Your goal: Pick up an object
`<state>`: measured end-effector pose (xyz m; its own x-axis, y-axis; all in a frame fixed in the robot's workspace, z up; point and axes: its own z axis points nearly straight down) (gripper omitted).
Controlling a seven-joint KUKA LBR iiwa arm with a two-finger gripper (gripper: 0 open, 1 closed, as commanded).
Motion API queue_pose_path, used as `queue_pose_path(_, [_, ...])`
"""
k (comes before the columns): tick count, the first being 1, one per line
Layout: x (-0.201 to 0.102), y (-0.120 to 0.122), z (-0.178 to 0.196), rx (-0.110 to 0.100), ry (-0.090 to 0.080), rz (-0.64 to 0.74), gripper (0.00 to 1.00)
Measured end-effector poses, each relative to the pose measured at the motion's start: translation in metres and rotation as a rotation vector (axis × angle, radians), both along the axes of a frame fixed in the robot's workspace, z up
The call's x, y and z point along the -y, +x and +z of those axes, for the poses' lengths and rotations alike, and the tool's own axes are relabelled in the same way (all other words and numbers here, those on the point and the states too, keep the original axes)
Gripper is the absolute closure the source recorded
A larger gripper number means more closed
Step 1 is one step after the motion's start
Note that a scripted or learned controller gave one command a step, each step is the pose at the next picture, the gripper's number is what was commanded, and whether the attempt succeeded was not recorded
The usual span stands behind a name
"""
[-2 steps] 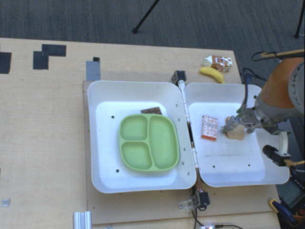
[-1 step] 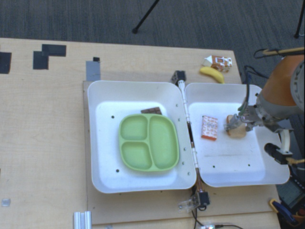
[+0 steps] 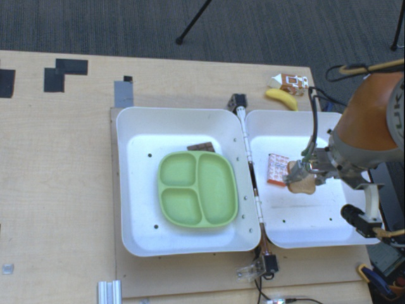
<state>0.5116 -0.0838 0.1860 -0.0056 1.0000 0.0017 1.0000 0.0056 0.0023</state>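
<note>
On the far left of the pale wooden surface [image 3: 57, 189] lie a few dark flat patches [image 3: 63, 73] near the top edge. A grey block [image 3: 124, 94] stands just above the left bin's upper-left corner.

The left bin [image 3: 136, 170] holds a light green plate [image 3: 197, 189] with three compartments, lying flat near the bin's middle and turned at a slight slant. A small dark brown piece [image 3: 201, 147] lies at the plate's upper edge, partly tucked behind its rim.

Between the two bins runs a narrow seam with a black clamp [image 3: 238, 101] at its top end and a small metal clip [image 3: 256, 270] with wires at its bottom end.

The right bin [image 3: 316, 230] has a red and white packet [image 3: 277, 169] lying flat in its left half. Just to the packet's right sits a tan lump [image 3: 302, 185], touching or nearly touching the packet's edge. The pincer [image 3: 306, 172] is low over that lump, directly above it; whether it is spread or pinching the lump cannot be told, as the wrist hides the tips.

Above the right bin, on the surface, lie a yellow banana [image 3: 281, 98] and, just above it, a small white and orange carton [image 3: 291, 80].

The arm [image 3: 370, 116], with its orange band, comes in from the right edge over the right bin's upper right.
</note>
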Motion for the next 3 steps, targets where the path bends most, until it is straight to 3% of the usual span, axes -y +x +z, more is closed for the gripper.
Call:
queue_pose_path(1, [-0.095, -0.025, 0.001, -0.003, 0.000, 0.000, 1.00])
queue_pose_path(2, [-0.174, -0.025, -0.002, -0.001, 0.000, 0.000, 1.00])
queue_pose_path(3, [-0.106, -0.024, -0.002, -0.001, -0.001, -0.003, 1.00])
